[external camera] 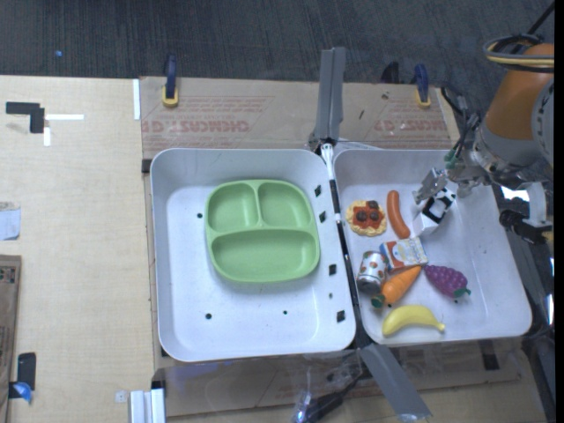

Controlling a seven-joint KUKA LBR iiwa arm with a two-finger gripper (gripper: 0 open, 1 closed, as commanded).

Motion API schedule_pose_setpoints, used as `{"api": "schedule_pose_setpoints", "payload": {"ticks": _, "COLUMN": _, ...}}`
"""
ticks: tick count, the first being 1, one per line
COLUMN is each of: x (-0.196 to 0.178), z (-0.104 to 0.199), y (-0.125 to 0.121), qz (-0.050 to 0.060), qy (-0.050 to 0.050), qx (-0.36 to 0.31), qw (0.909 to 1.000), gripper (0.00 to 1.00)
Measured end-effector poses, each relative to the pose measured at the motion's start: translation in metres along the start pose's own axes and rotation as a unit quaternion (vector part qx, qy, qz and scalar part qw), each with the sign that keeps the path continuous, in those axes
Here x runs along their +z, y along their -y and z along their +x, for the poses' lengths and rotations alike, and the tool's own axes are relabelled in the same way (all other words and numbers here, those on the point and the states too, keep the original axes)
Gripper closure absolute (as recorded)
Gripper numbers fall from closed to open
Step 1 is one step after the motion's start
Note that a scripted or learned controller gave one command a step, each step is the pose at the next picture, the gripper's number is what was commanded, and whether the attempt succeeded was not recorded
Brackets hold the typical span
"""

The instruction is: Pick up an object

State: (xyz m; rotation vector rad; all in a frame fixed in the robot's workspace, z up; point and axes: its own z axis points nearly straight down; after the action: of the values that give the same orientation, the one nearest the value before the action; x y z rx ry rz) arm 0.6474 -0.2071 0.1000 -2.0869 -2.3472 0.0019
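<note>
The right bin [493, 263] holds several toy foods: a small pizza [367, 218], a red sausage [397, 214], a red and white carton [404, 253], a tin can [370, 271], a carrot [398, 285], a purple grape bunch [446, 279] and a yellow banana [412, 321]. My gripper [434, 197] hangs over the upper middle of this bin, just right of the sausage and above the carton. Nothing shows between its fingers.
The left bin [176, 263] holds a green divided plate [262, 231]. A grey divider post [331, 104] stands between the bins at the back. Clamps sit on the cardboard behind the bins. The arm's orange band [520, 64] fills the upper right.
</note>
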Motion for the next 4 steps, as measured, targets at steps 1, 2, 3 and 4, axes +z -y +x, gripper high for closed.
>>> {"api": "schedule_pose_setpoints", "payload": {"ticks": 1, "x": -0.016, "z": 0.048, "y": -0.014, "qz": 0.0, "qy": 0.0, "qx": 0.076, "qw": 0.9971, "gripper": 0.0}}
{"api": "schedule_pose_setpoints", "payload": {"ticks": 2, "x": 0.003, "z": 0.081, "y": 0.028, "qz": -0.006, "qy": 0.003, "qx": 0.078, "qw": 0.9969, "gripper": 0.0}}
{"api": "schedule_pose_setpoints", "payload": {"ticks": 3, "x": 0.011, "z": 0.065, "y": 0.085, "qz": 0.002, "qy": 0.0, "qx": 0.123, "qw": 0.9924, "gripper": 0.0}}
{"api": "schedule_pose_setpoints", "payload": {"ticks": 4, "x": -0.064, "z": 0.087, "y": 0.042, "qz": 0.002, "qy": 0.001, "qx": 0.262, "qw": 0.9649, "gripper": 0.0}}
